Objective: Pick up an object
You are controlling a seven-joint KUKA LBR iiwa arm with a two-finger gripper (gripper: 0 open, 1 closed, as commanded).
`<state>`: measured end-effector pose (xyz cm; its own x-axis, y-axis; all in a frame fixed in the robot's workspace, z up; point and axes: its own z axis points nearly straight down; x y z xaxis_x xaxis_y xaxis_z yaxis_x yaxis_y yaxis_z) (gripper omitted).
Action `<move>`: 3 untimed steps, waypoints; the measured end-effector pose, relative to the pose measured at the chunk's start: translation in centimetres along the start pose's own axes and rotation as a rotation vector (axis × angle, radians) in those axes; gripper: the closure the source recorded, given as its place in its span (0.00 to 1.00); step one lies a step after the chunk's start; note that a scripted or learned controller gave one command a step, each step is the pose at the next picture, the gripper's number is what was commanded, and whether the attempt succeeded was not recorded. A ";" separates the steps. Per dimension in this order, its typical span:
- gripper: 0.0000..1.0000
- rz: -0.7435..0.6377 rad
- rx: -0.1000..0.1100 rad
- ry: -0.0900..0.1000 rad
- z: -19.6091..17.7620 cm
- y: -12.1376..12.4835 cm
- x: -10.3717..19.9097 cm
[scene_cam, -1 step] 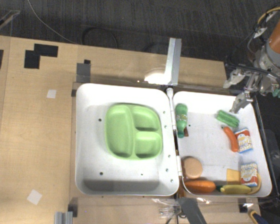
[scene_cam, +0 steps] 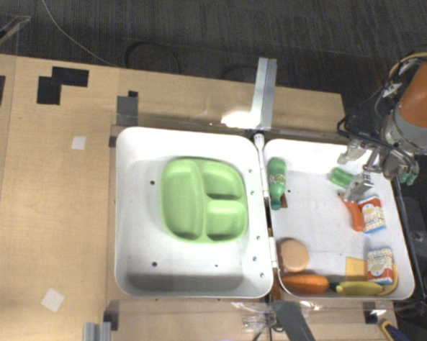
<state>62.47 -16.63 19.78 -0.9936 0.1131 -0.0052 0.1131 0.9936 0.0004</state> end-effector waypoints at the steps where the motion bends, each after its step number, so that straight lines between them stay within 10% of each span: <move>1: 0.00 0.101 0.001 -0.012 10.7 -2.5 0.9; 3: 0.00 0.325 -0.001 -0.009 10.8 -0.6 7.4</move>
<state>55.13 -16.42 8.97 -0.9052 0.4247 -0.0135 0.4247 0.9053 0.0040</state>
